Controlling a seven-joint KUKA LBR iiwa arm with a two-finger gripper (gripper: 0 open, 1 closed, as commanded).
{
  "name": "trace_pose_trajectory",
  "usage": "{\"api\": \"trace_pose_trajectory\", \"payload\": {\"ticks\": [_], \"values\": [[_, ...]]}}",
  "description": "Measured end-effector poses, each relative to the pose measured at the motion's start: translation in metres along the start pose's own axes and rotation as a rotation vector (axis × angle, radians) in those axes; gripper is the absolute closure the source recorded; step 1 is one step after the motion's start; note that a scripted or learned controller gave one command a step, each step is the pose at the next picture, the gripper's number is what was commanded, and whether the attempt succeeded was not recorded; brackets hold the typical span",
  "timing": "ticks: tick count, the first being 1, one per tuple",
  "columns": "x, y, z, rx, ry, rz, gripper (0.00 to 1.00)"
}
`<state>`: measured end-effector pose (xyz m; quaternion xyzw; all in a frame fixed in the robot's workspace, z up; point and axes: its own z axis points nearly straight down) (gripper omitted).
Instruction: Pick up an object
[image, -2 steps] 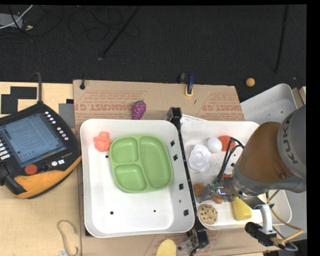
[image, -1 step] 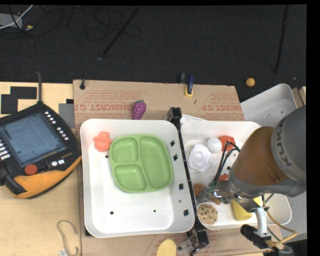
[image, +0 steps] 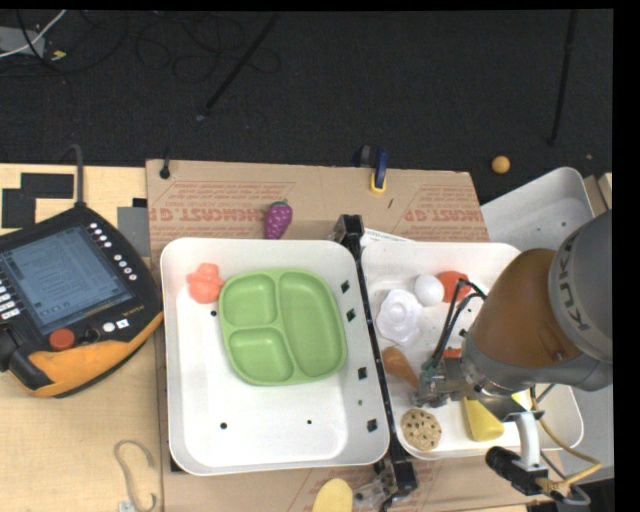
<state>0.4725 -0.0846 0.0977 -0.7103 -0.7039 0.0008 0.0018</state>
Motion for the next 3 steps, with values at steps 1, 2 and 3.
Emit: {"api": "trace_pose_trajectory", "payload": {"ticks": [1, 2, 3], "values": [[-0.007, 0.006, -0.046, -0.005, -0.002, -0.006, 1.0], [-0.004, -0.003, -0.095, -0.004, -0.001, -0.008, 1.0], [-0.005, -0.003, -0.131, -0.005, -0.001, -0.008, 1.0]]}}
